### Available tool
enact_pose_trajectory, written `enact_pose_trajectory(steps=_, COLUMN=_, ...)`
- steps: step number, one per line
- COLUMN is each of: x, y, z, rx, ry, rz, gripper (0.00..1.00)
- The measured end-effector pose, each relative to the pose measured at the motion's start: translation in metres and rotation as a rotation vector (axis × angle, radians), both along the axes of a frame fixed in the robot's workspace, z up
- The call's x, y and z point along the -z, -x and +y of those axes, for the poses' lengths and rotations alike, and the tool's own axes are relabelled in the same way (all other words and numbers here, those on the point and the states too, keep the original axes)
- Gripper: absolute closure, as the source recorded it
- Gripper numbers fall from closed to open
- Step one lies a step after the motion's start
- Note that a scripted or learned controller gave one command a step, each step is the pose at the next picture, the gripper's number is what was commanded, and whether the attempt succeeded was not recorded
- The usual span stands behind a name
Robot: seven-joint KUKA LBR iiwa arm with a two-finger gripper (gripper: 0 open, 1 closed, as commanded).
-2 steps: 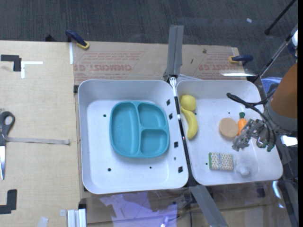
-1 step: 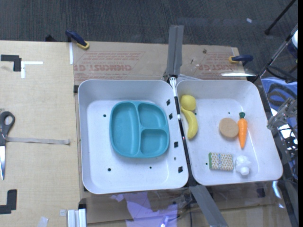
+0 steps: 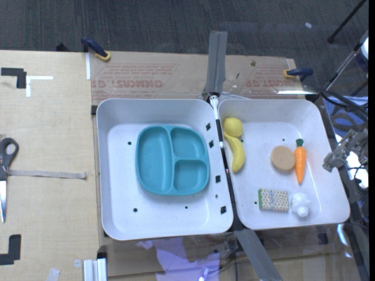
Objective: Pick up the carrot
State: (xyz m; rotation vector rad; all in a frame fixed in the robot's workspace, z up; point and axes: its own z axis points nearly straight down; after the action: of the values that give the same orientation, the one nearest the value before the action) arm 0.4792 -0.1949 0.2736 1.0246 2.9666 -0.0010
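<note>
The bench (image 3: 41,157) is pale, smooth board, with brown printed cardboard (image 3: 176,78) along the far side behind the bins and two blue-and-yellow clamps (image 3: 95,48) on its far edge. The left bin (image 3: 111,174) is a shallow white tray with rounded corners and a few small dark holes in its floor. It holds a teal plate (image 3: 173,160), glossy plastic, rounded-square, split into one long compartment and two smaller ones. The right bin (image 3: 316,122) is the same white tray, touching the left one along a dark centre seam.

In the right bin, a smooth yellow banana (image 3: 236,151) curves along the left wall, with a rounder yellow lump, perhaps a lemon, at its far end; the join between them is hard to make out. A tan, matte disc (image 3: 283,158) lies near the middle. The carrot (image 3: 300,163) lies just beside the disc on its right, orange, tapered, its green top pointing to the far side and its tip toward the near side. Near the front wall sit a small speckled box (image 3: 274,200) with green ends and a white, crumpled lump (image 3: 301,205) just beside it, too pale against the bin to identify.

The gripper (image 3: 340,154) hangs at the bin's right rim, near the carrot but apart from it: grey metal, blurred against cables; I cannot tell how its claw stands.

Scissors (image 3: 7,157) at the left edge are cut off by the frame.
</note>
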Motion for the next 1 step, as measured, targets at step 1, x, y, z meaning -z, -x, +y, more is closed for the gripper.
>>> enact_pose_trajectory(steps=1, x=0.0041, y=-0.0007, z=0.0341, rx=0.125, ry=0.0, rz=0.0, gripper=1.0)
